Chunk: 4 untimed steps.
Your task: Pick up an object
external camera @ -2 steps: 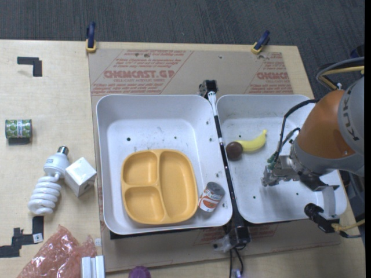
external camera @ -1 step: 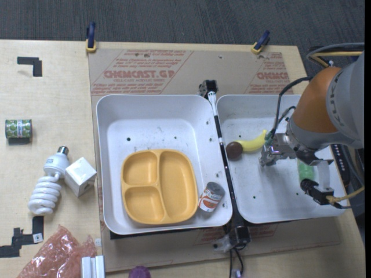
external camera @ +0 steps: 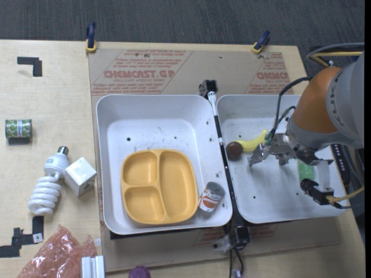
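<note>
Camera view looks down on the worktop [external camera: 58,225] at a slant. The claw [external camera: 259,156] hangs low in the right bin [external camera: 261,207], at the end of the grey arm [external camera: 342,106] with its orange band [external camera: 316,106]. I cannot tell if the claw is wide or narrow, because its tips are small and dark. Nothing can be seen between them.

Just beside the claw, on its left, lies a yellow banana [external camera: 253,143]. It looks very near the claw, maybe touching. Next to the banana, a bit more to the left, sits a small brown ball [external camera: 234,150]. A green thing [external camera: 306,171] peeks out to the right of the claw, partly hidden under the arm.

Further left of the claw is the left bin [external camera: 116,120]. A yellow tray [external camera: 159,185] with three parts lies flat in it. A small can [external camera: 211,197] lies tilted by the tray's right side, close to the wall between the two bins.

Well to the left of the claw, out on the bare worktop, lies a white twisty light bulb [external camera: 46,184] beside a small white box [external camera: 80,176]. A little green can [external camera: 18,130] lies above them. A red net bag [external camera: 55,255] sits near the bottom edge. Brown cardboard [external camera: 139,68] lies under both bins, held by two blue clips [external camera: 91,36] at the top.
</note>
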Each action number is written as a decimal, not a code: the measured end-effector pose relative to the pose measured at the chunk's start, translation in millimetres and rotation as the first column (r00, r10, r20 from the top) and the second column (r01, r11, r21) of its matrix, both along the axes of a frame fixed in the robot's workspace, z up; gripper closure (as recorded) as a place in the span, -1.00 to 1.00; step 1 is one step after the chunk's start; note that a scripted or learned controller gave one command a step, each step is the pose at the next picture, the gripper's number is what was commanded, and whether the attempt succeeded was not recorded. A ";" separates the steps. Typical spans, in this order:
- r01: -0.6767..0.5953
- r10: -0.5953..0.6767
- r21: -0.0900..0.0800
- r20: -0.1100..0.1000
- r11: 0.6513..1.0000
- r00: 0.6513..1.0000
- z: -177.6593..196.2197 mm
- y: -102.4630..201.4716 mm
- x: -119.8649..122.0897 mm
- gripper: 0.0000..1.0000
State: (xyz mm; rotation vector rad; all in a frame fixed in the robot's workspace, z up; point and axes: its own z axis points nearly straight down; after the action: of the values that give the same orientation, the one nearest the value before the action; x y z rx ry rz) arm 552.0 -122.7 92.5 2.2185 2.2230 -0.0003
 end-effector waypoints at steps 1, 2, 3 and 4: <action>-0.002 0.002 -0.001 0.001 1.000 1.000 9.9 -0.4 0.7 1.00; -0.002 0.002 -0.001 0.001 1.000 1.000 9.9 -0.4 0.7 -1.00; 0.003 -0.003 0.001 -0.001 1.000 1.000 -0.4 28.7 -35.7 -1.00; 0.003 -0.003 0.000 0.001 1.000 1.000 9.6 27.9 -34.6 1.00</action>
State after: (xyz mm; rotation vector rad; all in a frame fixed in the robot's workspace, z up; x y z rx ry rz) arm 517.4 -94.8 102.1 2.2217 2.2187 0.0009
